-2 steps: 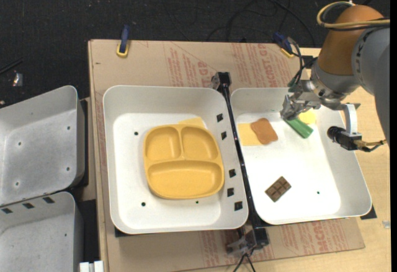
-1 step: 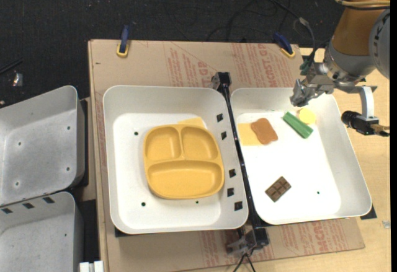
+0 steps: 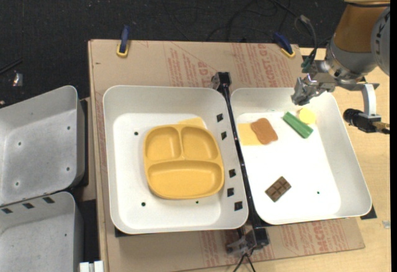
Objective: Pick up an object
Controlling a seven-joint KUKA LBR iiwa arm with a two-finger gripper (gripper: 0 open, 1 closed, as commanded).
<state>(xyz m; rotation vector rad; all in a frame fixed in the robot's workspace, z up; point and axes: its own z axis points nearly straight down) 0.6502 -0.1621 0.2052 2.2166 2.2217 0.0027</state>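
Gripper (image 3: 302, 95) poised over right bin (image 3: 347, 159)'s far edge — grip state impossible to tell. Just beside it, toward the bin's middle: green block (image 3: 298, 124) touching yellow piece (image 3: 307, 116) — apart from gripper.

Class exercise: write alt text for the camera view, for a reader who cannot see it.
The gripper hangs over the right bin's far edge, near a green block. That bin also holds a brown piece and a chocolate square; the left bin holds a yellow divided tray.
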